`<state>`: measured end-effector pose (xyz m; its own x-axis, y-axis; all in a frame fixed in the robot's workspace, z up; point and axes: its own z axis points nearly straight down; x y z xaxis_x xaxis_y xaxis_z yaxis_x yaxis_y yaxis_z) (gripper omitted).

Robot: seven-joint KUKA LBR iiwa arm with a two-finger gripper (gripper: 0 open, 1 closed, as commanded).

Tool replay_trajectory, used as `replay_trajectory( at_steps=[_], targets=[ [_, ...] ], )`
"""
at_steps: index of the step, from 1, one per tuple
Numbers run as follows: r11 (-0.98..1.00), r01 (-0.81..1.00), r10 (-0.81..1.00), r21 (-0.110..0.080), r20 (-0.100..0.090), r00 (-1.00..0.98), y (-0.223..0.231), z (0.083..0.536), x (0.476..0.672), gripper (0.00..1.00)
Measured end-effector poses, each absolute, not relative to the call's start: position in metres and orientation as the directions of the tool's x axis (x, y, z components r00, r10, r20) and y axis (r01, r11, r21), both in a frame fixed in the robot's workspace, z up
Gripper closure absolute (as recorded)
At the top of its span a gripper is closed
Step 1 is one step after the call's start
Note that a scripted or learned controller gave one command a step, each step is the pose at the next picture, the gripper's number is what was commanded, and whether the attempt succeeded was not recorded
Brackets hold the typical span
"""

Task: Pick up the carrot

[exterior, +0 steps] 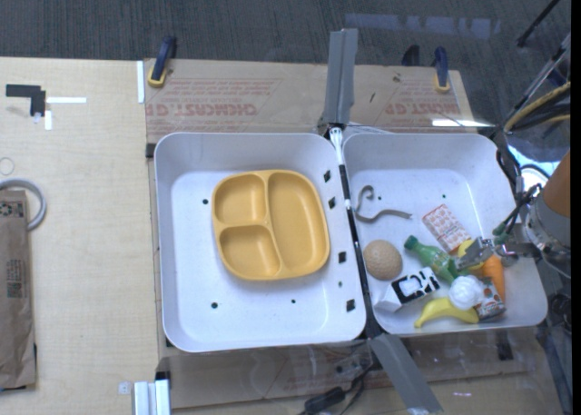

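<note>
Nearest the lens, a yellow banana (445, 313) lies along the right bin's (427, 154) front wall. At its two o'clock, the carrot (494, 275) points toward six, touching the gripper (479, 254) at the carrot's eleven o'clock.

Both white bins (182, 313) look like smooth plastic, slight sheen. Yellow divided plate (270, 222) matt plastic. Carrot (494, 273) smooth, plasticky orange. Banana (445, 314) glossy-ish plastic too. Egg (382, 259) matt tan. Bench top (73, 132) pale wood, cardboard sheet (245, 95) dull brown, printed.
</note>
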<state>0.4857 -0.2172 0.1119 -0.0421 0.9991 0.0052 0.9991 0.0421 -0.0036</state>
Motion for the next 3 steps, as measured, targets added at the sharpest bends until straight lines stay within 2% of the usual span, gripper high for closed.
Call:
replay_trajectory(
  at_steps=[1, 2, 3],
  targets=[
    [0.037, 0.999, 0.999, 0.000, 0.000, -0.037, -0.219, 0.121, 0.487, 1.00],
    [0.039, 0.999, 0.999, -0.004, 0.003, -0.039, -0.218, 0.120, 0.486, 0.00],
    [0.309, 0.951, 0.951, 0.002, -0.001, -0.309, -0.205, 0.091, 0.479, 0.00]
  ],
)
